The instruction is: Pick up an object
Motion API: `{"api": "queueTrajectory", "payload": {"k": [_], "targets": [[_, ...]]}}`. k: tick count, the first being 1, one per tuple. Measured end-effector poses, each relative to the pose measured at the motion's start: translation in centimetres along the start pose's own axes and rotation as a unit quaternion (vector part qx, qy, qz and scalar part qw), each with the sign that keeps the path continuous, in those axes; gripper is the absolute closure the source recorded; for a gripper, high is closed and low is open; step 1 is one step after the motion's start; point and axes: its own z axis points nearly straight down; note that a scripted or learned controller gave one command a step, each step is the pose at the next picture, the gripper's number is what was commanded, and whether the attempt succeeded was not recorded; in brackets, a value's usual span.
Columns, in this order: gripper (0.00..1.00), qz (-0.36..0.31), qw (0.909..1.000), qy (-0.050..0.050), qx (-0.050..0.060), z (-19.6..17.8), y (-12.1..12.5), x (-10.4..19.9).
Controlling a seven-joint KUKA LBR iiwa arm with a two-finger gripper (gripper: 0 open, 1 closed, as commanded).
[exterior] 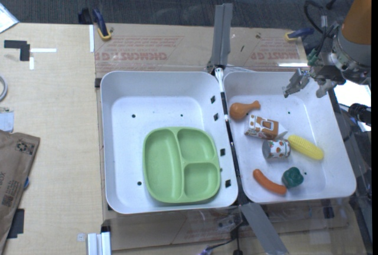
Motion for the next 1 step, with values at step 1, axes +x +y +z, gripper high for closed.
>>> {"api": "queueTrajectory", "payload": {"k": [1], "targets": [[0.00, 0.066, 0.9978, 0.000, 0.000, 9.37, -0.47, -0.85]]}}
